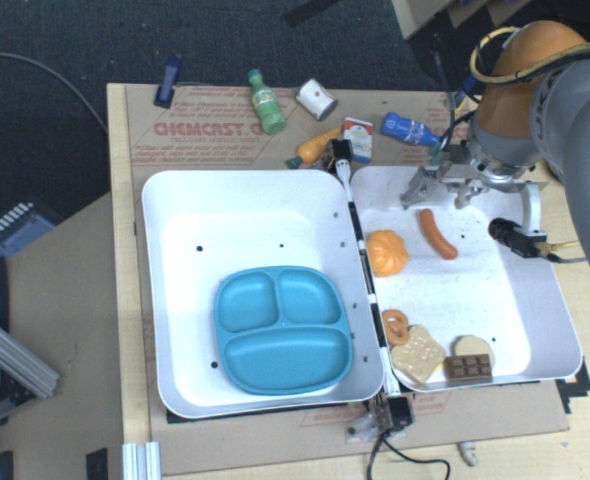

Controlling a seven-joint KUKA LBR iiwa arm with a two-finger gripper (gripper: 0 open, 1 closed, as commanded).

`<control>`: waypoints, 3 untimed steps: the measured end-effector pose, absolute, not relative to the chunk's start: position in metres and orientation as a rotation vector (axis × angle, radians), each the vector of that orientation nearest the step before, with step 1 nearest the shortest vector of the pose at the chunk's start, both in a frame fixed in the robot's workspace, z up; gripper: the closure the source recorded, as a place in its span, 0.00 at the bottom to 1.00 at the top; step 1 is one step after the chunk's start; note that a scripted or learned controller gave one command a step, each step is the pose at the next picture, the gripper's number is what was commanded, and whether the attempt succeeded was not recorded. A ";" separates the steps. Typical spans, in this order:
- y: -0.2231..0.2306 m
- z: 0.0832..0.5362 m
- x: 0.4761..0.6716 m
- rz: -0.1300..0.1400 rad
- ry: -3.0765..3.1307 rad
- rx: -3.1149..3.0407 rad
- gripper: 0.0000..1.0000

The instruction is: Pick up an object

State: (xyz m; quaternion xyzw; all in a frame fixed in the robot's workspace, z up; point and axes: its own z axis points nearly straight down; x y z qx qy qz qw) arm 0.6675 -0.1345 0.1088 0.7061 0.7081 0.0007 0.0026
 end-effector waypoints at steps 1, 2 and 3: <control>-0.135 0.084 0.638 -0.002 2.222 2.223 0.00; -0.135 0.095 0.639 0.001 2.221 2.220 1.00; -0.074 0.185 0.579 0.002 2.223 2.220 1.00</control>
